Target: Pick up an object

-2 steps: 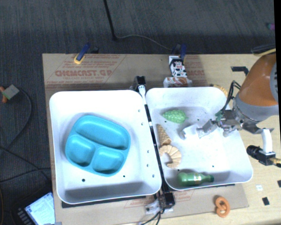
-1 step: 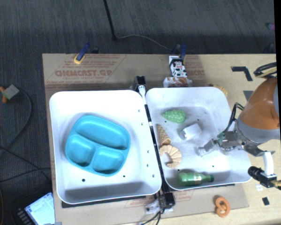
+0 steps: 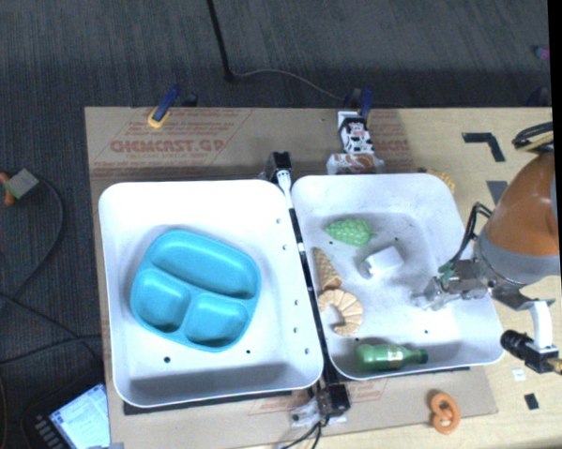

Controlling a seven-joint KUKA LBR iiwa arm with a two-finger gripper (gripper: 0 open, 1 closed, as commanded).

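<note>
The right bin (image 3: 420, 188) holds a green bumpy toy (image 3: 349, 231), a small white block (image 3: 384, 259), a tan cone (image 3: 325, 266), a tan croissant-like toy (image 3: 344, 309) and a green bottle (image 3: 386, 357) lying on its side near the front wall. My gripper (image 3: 433, 295) hangs low over the bin's right part, right of the white block and above the bottle. Nothing shows between its fingers. The arm with its orange band (image 3: 532, 217) reaches in from the right.
The left bin (image 3: 120, 208) holds a blue divided tray (image 3: 196, 288). An orange ring (image 3: 445, 411) lies on the bench in front of the right bin. A small cow figure (image 3: 355, 136) stands behind the bins. Cables run across the floor on the left.
</note>
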